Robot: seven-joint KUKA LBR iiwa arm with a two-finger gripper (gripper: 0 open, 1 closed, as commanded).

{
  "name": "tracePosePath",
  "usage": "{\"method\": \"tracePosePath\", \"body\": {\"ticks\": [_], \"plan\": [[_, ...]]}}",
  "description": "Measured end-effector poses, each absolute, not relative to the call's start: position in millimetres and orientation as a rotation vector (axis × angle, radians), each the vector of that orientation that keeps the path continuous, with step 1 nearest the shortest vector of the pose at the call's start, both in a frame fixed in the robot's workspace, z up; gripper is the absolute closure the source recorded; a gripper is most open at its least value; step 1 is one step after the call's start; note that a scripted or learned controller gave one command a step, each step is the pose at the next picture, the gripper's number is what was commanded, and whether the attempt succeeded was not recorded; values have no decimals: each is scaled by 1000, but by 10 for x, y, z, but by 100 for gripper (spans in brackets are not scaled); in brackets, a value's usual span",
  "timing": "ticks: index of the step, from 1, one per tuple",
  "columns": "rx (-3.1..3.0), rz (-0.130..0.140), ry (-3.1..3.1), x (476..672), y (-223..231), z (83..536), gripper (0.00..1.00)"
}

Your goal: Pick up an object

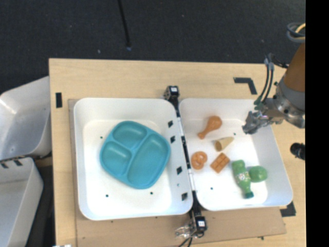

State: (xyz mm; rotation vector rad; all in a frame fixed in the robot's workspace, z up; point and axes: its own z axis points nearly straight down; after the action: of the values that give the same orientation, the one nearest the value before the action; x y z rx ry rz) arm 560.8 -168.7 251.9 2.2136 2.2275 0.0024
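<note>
- The tool [250, 124] is seen above the upper right corner of the right bin [272, 187]; whether it is spread or pressed together cannot be told, and nothing is seen held in it.
- In the right bin a chicken drumstick [209, 125], a tan wedge [223, 143], a pretzel [199, 160] and an orange waffle [219, 162] are laid near one another, with a green bottle [241, 177] touching a green lump [258, 174] near the front.
- A blue divided plate [134, 154] is set in the left bin [85, 199].
- Both bins are carried on a wooden worktop [118, 76].
</note>
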Motion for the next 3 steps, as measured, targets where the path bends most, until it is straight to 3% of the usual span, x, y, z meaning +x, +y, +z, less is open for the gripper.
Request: {"method": "tracePosePath", "body": {"ticks": [3], "plan": [[2215, 1, 2229, 5668, -164, 2384, 100]]}}
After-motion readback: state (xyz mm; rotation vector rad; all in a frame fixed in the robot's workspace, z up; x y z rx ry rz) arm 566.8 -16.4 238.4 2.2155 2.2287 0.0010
